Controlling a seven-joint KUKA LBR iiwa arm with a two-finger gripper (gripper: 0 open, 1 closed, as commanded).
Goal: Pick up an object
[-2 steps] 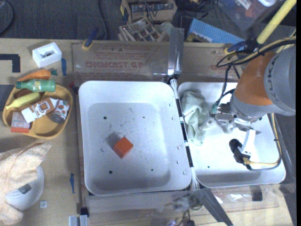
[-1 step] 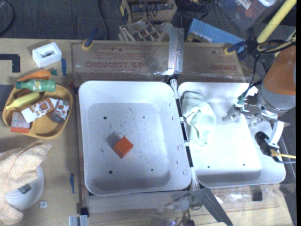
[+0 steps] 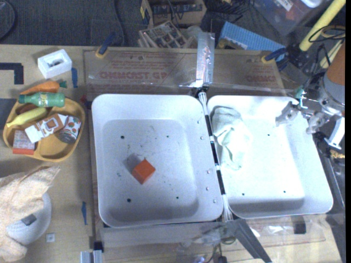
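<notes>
An orange cube lies in the left bin, a little left of its middle, with a small grey shadow at its upper left. A crumpled white cloth rests in the right bin against its left wall. My gripper hangs over the right bin's far right corner, well away from both the cloth and the cube. Its fingers are spread open with nothing between them.
A wooden bowl of toy food sits left of the bins, with a small white box behind it and a pale cloth bag in front. Clear plastic panels stand along the back. Cables and clutter lie beyond the bench.
</notes>
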